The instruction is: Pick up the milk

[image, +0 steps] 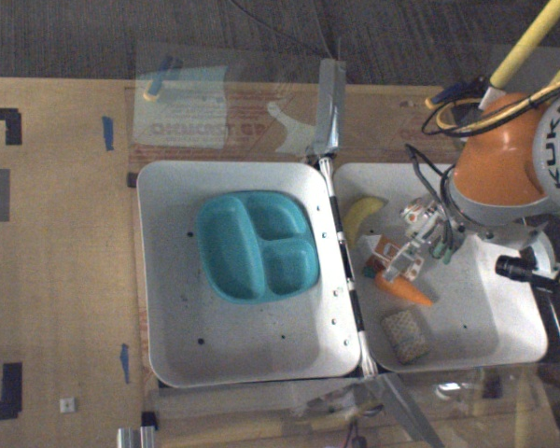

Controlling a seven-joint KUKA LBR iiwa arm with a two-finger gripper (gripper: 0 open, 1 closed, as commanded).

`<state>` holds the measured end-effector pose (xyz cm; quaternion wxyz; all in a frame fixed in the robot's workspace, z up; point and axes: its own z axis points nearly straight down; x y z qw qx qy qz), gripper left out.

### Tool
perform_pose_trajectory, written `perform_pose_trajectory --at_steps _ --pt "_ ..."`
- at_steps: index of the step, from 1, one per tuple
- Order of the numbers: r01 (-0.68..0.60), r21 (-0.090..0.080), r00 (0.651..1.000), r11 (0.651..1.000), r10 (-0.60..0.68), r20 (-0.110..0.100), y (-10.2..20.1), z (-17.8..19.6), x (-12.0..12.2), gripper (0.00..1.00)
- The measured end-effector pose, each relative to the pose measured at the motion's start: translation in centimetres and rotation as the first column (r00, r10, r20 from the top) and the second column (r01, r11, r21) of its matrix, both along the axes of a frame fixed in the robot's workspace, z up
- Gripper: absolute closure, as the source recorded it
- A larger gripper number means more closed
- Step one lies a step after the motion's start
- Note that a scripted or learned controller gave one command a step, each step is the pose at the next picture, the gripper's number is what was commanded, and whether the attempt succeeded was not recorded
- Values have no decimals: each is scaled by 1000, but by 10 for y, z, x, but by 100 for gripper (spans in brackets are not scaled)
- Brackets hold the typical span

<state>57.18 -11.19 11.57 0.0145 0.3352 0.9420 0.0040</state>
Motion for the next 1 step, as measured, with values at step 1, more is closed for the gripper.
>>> perform_pose_trajectory --at_steps 1 --pt "218 6 976 976 -218 -15 -26 -22 23 0"
